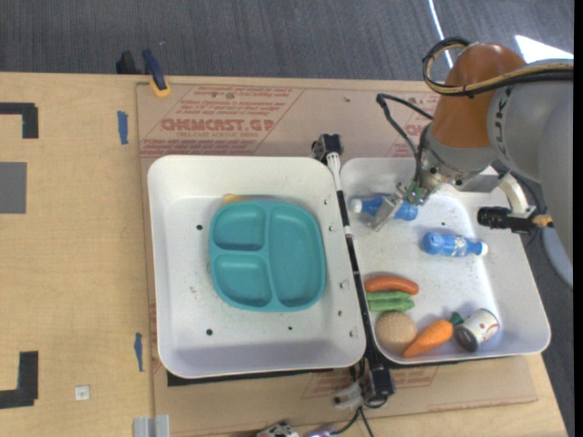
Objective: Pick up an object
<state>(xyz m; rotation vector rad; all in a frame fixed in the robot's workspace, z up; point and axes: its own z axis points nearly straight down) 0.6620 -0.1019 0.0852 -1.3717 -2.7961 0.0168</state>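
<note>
Camera view, big to small. We see the bench (64, 271) carrying two white bins side by side. The left bin (173, 244) holds a teal divided plate (269, 255), lying flat near its middle. The right bin (510, 289) holds everything we could pick.

The arm (537, 126) comes in from the right, its orange band (474, 89) sitting over the right bin's far edge. The gripper (401, 203) is down at the far left part of that bin, right at a small blue bottle (375, 208).

Key relation: that bottle lies on its side, long axis running roughly left-right across the bin, and the fingertips sit at its right end — touching or overlapping it as far as we can tell. We can't tell whether the jaws are wide, narrow or closed on it; the tips are too small and the bottle blurs into them. So we don't call it grasped.

A second blue bottle (451, 243) lies nearer and to the right of the gripper, also roughly left-right, well clear of the first. Along the near side sit a red-orange chili (392, 285), a green pod (390, 302), a beige round piece (395, 330), a carrot (430, 337) and a small can (477, 329) — all well apart from the tips.

Our judgement: the first bottle is the target, with the grip landing toward one end rather than mid-body, so it may swing on lift.
</note>
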